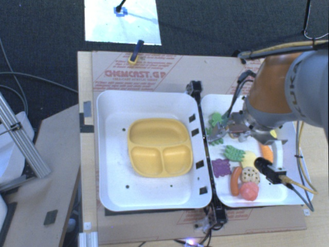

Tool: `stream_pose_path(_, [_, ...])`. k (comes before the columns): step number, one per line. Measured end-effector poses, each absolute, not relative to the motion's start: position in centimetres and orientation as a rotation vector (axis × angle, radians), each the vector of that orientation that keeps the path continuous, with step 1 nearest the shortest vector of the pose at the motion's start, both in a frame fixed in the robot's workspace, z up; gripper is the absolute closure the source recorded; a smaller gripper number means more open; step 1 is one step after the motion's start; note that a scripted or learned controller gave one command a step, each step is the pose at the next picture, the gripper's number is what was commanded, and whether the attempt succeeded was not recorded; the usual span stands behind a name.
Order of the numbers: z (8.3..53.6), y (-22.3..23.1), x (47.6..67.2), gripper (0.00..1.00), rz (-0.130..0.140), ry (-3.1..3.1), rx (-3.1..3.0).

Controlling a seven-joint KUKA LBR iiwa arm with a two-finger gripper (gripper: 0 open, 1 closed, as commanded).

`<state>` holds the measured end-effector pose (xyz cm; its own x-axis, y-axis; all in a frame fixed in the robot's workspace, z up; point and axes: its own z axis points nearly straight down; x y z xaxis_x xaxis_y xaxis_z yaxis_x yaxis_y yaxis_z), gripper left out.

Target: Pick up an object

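Small toy foods [241, 171] clustered in the right white bin [293, 197].

The hand [218, 134] hovers over toy food in the right bin [288, 197]; a yellow tray [159, 147] lies in the left.

Both white bins [154, 99] look like smooth moulded plastic, faintly glossy. Left of the gripper [218, 133], the yellow divided tray [159, 147] has a satin plastic sheen. Toy food just below and right of the gripper: purple grapes [221, 166], red sausage [235, 180], pink round piece [249, 191], all matt, probably soft plastic or rubber; view too coarse to tell. Bench [139, 72] top reads as matt printed cardboard. Arm casing above the gripper: glossy orange band [275, 84], smooth grey shell.
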<state>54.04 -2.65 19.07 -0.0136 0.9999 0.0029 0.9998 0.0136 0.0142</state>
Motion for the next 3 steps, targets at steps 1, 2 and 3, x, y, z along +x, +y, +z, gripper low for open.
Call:
stream_pose_path(1, [12.7,-11.0,49.4,0.0,-0.009,2.214,2.232])
stream_pose_path(2, [8.6,-8.3,51.9,0.0,0.005,2.226,2.214])
stream_pose_path(3, [19.0,-1.3,49.3,0.0,0.015,2.231,2.205])
